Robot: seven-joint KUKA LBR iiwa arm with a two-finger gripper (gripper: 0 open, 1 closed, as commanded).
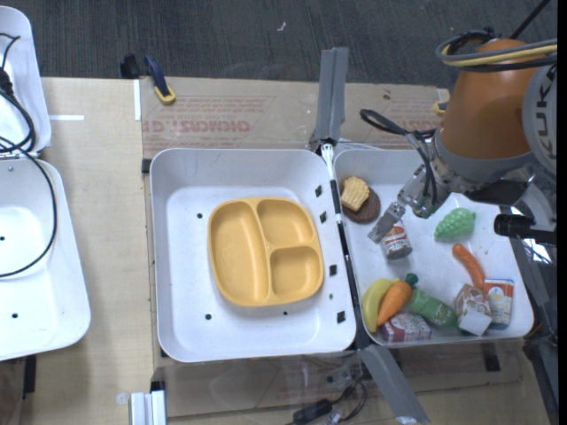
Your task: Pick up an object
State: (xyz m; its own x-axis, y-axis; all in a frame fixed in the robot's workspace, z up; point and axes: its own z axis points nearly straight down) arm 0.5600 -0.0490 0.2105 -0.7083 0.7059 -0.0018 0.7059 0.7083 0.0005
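Camera view: gripper [391,222], finger state indiscernible, hovers just above a small red-labelled silver can [397,242] lying in the right bin [523,277].

1. The arm [496,104] has a large rounded orange housing with a smooth, slightly glossy surface
2. Grey casing sits beside and below the orange part, with dark lettering partly visible on the grey at the right edge
3. A yellow cable and black cables loop over the top of the orange housing
4. The gripper [390,224] is metallic grey, built of small angular parts, with a thin black cable arching toward it
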